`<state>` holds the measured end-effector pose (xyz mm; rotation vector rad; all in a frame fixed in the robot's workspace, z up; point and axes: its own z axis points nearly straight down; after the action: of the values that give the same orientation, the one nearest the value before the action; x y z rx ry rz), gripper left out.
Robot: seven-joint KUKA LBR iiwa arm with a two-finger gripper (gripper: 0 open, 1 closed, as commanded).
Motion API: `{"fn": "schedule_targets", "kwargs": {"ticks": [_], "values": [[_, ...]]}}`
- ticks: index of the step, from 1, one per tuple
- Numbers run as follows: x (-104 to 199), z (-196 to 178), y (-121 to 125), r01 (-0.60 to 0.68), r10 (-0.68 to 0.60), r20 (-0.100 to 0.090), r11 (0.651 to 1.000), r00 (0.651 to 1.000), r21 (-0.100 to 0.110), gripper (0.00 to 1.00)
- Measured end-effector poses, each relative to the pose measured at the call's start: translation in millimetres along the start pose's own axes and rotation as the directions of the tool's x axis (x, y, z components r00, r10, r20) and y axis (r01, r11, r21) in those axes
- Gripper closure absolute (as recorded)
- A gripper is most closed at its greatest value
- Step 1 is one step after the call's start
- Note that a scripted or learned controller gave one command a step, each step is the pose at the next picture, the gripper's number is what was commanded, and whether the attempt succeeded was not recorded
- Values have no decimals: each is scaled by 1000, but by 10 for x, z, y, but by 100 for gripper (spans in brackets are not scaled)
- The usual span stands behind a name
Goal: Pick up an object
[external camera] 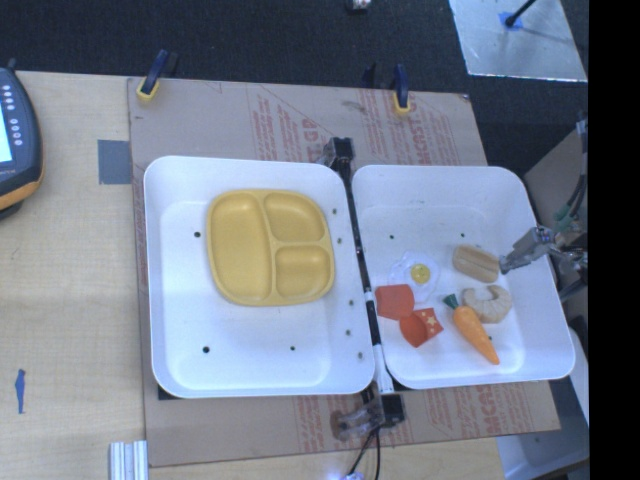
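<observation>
Two white bins fill the middle of the frame: the left bin (170, 268) carries a yellow divided plate (270, 245) in its upper half; the right bin (440, 193) has toy food bunched at lower centre. There we've got a carrot (476, 334) at lower right, a tan bread piece (475, 262) above it, a pale mushroom-like piece (488, 303) between them, a red block (395, 301), a smaller red piece (423, 326) and a fried egg (418, 273). At the right edge the gripper (520, 251) comes in just beside the bread piece; clenched or released, I cannot tell.

tray (270, 246) in L bin (180, 358), carrot (476, 335) in R bin (540, 363)
</observation>
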<state>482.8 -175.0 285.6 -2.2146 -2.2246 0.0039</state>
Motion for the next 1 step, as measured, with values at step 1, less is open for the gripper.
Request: {"fn": "schedule_targets", "kwargs": {"ticks": [1], "values": [[-7, 1793, -24, 2, -2, 5, 1000, 1000, -13, 0]]}}
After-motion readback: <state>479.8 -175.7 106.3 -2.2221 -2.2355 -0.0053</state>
